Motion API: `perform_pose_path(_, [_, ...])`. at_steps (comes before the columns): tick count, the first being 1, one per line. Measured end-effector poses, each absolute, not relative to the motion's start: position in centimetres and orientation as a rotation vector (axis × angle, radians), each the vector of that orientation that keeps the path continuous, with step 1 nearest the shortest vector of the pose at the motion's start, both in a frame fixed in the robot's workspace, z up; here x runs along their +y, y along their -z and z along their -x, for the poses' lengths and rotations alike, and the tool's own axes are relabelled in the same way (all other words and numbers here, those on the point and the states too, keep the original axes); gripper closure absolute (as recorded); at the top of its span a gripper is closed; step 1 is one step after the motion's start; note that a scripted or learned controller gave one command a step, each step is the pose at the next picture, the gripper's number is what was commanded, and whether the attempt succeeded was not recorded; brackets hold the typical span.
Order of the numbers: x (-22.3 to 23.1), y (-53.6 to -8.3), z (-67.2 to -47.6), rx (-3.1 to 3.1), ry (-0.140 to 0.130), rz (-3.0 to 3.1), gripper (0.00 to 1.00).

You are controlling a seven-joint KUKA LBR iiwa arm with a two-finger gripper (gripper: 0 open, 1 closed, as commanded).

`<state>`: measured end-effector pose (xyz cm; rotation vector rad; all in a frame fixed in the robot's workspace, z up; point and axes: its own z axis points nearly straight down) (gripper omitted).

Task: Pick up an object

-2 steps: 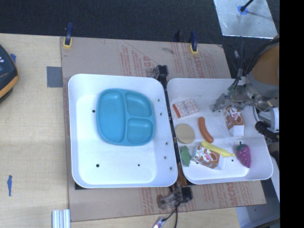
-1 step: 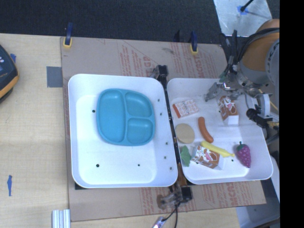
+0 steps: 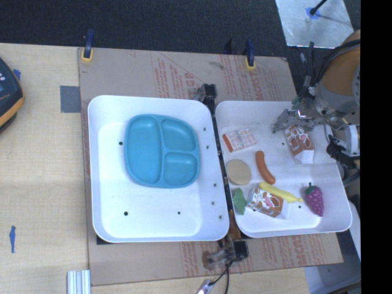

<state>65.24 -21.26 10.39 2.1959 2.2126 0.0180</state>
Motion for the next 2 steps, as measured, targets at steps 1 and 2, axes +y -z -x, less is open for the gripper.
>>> perform_pose_path(1, [-21.1,-10.4,-63.0,2.216,-0.02,-2.194,0.0])
perform_pose_path(2, [-21.2,-9.4,-65.7,2.226,-0.001,-2.216,0.0])
